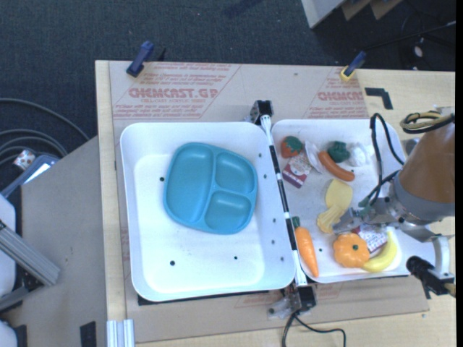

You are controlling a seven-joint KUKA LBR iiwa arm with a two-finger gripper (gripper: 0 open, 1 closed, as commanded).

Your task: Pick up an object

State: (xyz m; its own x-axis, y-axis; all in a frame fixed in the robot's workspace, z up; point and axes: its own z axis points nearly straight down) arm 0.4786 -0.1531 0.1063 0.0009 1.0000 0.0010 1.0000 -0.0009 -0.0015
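Toy food (348,250) lies in the right bin (318,130), nothing lifted yet. The tool (365,219) hangs low above it; whether anything is gripped cannot be told.

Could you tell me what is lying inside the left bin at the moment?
A blue divided plate lies in the left bin, its three compartments bare. Whatever is under the plate is covered.
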